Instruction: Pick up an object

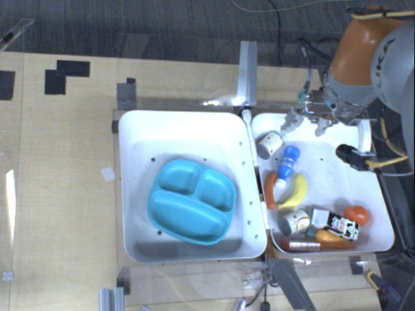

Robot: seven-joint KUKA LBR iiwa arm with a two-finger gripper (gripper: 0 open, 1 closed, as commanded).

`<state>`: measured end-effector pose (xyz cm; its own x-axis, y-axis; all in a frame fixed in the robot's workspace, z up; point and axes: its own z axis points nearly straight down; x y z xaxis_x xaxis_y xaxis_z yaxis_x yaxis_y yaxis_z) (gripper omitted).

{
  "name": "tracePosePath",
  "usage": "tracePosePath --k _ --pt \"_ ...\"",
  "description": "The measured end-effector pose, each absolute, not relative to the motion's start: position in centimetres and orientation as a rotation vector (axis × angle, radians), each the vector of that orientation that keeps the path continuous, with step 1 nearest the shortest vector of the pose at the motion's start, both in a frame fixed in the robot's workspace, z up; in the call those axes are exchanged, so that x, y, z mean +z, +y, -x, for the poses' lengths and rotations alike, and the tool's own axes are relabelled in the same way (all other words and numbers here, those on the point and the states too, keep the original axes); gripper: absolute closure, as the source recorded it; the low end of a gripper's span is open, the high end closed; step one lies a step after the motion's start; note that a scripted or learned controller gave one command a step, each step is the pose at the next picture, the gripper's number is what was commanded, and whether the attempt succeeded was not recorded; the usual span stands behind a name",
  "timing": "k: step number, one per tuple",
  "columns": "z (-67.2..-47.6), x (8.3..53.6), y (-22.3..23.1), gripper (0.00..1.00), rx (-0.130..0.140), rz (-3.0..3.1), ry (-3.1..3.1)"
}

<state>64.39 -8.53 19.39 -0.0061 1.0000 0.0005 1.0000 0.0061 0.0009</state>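
Curved yellow banana (pixel 295 192) lies beside a blue-capped bottle (pixel 286 164); untouched.

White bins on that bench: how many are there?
2. The left bin holds a blue divided plate; the right bin, touching its side, holds a clutter of small items, some possibly hidden beneath others.

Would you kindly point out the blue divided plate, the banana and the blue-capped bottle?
blue divided plate (pixel 192 201), camera view, central ridge.
banana (pixel 295 193), camera view, middle of its curve.
blue-capped bottle (pixel 286 167), camera view, upper body.
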Motion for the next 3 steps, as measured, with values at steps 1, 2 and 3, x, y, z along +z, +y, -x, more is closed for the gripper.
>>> tracePosePath --k 1,2,3 --pt "-62.6 9.6 -10.0 0.00 0.005 -2.152 2.284" --pt "-62.6 10.7 -9.9 1.00 0.008 -2.151 2.283" --pt "-60.8 23.6 -4.4 1.00 0.005 -2.209 2.230"
